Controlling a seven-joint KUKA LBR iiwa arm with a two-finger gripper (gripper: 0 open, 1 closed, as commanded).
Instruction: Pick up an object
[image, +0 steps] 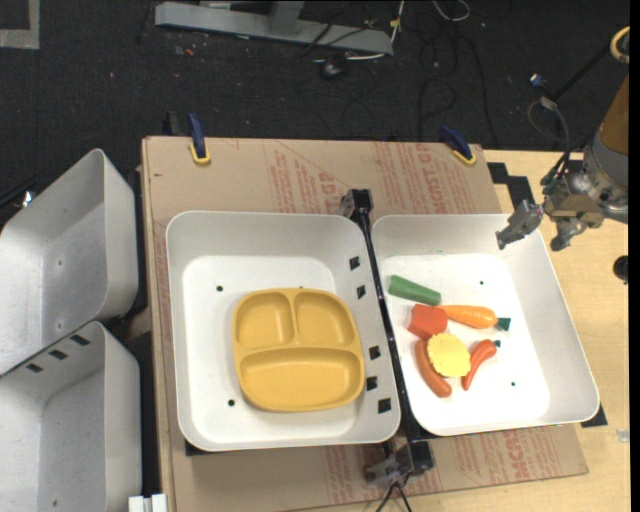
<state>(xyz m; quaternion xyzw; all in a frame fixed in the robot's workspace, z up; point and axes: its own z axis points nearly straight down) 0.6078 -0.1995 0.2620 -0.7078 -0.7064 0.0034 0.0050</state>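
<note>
My arm reaches in from the right, and my gripper (541, 226) hangs above the upper right rim of the right bin (560, 350), its two fingers spread apart with nothing between them. Both shallow white bins sit side by side on a brown cardboard sheet (300, 170) over the bench, with dark floor and cables beyond. In the right bin lie glossy toy foods in a cluster: a green pepper (414, 290), a carrot (470, 316), a red chili (481, 359), and a yellow round piece (448, 353). The left bin (200, 330) bears a smooth yellow divided plate (298, 348).
</note>
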